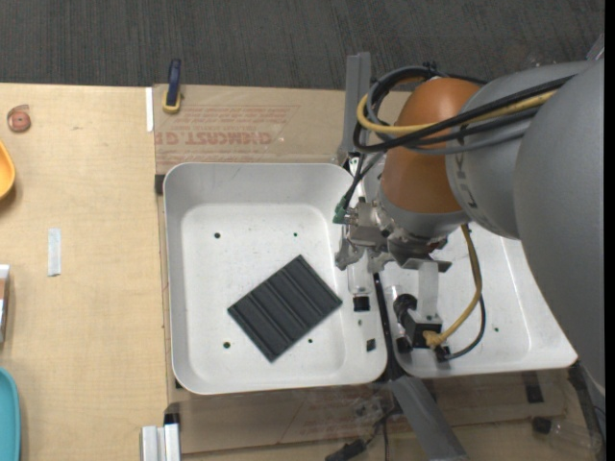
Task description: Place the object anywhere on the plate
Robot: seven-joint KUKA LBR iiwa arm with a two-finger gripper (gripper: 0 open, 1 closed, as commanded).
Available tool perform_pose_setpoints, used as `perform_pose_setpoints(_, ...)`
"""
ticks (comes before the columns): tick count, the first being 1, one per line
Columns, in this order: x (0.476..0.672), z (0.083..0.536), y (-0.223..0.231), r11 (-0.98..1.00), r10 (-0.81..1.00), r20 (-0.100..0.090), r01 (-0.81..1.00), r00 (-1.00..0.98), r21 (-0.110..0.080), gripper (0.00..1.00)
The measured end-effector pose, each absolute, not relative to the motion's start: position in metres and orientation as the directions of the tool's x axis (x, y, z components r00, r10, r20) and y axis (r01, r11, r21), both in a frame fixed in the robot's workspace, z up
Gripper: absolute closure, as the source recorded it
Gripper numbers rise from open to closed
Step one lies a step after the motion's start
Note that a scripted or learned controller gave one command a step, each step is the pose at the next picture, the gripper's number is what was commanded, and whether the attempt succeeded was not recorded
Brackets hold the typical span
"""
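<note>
Two bins: we see the dark ribbed plate (284,307) lying in the left bin (183,257). Gripper (360,257) above the divider; grasp state and object indiscernible. Risk: release misses plate.

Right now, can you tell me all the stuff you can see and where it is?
ribbed plate: one, dark grey, lying flat in the left bin, toward its front right
left bin: one, white, middle of the bench
right bin: one, white, beside the left bin, partly under the arm
cardboard sheet: one, brown, behind the left bin
clamp: one, blue and yellow, at the cardboard's back left corner
arm: one, grey with orange band, above the two bins' shared edge
</note>
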State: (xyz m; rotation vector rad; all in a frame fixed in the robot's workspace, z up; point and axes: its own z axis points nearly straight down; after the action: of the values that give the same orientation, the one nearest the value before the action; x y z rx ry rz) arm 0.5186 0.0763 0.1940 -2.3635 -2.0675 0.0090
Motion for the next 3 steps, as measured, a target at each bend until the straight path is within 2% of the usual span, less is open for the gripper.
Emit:
perform_pose_setpoints(1, 0.519, 0.194, 0.076, -0.133, 0.991, -0.003, 0.991, 0.133, -0.005, 0.0)
perform_pose_setpoints(2, 0.566, 0.274, 0.123, -0.371, 0.929, -0.005, 0.929, 0.371, -0.002, 0.0)
perform_pose_setpoints(3, 0.566, 0.28, 0.123, -0.369, 0.929, -0.011, 0.929, 0.369, -0.005, 1.0)
